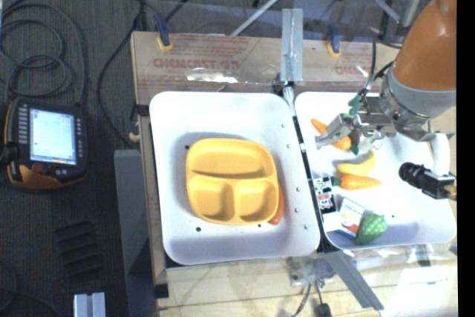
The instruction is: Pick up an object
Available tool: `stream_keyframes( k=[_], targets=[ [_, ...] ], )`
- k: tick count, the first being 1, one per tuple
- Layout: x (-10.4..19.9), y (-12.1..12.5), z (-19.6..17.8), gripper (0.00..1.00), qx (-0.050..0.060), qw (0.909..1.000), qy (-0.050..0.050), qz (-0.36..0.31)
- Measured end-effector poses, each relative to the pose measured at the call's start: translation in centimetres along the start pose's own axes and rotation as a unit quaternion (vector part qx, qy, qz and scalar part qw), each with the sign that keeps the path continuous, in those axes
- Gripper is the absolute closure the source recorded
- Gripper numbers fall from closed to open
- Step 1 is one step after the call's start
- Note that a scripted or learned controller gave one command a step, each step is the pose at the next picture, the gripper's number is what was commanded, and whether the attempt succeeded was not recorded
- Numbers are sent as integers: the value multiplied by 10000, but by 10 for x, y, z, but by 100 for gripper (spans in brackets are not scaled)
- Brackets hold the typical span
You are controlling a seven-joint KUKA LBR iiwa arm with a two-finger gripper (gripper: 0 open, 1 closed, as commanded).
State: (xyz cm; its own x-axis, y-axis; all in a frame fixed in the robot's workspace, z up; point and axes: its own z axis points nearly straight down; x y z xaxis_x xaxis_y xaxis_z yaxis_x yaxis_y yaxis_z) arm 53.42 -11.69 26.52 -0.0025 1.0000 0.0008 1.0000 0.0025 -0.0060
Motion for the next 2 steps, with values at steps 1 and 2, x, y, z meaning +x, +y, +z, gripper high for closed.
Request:
stream_keyframes(
  k=[1,2],
  targets=[
    [-41,44,76,0,-2,9998,-1,-185],
    [-75,61,172,0,-5,9901,7,1403]
  ],
)
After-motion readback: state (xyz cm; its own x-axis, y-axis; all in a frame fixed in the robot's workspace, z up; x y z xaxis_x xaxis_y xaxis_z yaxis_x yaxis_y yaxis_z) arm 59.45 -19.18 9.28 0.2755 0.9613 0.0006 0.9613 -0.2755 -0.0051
